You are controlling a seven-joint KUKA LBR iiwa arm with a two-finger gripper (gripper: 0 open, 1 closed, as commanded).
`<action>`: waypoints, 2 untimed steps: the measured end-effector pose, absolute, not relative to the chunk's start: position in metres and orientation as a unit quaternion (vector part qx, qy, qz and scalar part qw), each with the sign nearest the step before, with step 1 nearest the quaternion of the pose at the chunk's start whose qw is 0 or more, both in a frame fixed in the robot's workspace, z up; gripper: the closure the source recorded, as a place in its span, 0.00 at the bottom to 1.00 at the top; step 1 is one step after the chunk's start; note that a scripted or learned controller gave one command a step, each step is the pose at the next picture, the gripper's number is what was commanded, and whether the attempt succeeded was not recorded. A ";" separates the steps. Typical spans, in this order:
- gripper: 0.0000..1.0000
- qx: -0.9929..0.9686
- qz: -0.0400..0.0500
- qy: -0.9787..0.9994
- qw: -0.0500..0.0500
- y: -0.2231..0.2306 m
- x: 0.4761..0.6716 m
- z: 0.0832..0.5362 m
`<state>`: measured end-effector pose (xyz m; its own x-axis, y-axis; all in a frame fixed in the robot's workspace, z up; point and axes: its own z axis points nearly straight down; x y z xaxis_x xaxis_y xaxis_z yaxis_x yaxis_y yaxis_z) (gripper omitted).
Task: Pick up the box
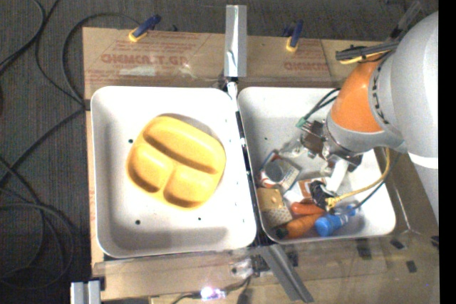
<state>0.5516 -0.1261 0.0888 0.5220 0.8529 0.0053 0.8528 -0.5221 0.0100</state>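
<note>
- The box (279,172) lies in the right bin (285,107), close to the wall next to the other bin, among a heap of small things.
- I judge it light and stiff, a thin carton that may dent. Its faces look smooth, so I would take it across two opposite sides, not by a corner.
- My gripper (305,144) hangs just beside the box, on the far side. I cannot tell if it is spread or closed (the wrist covers it).
- A tan block (269,199) sits just beside the box on the near side. A carrot (303,213) and a blue thing (332,224) lie farther along.
- Open room is in the far part of this bin. The near part is crowded.
</note>
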 end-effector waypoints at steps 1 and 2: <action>0.00 0.877 0.006 0.480 0.004 -0.125 0.545 0.089; 0.00 0.879 0.003 0.476 0.004 -0.097 0.600 0.088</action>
<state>0.5996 -0.0971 0.0883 0.5469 0.8372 0.0007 0.8371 -0.5469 0.0095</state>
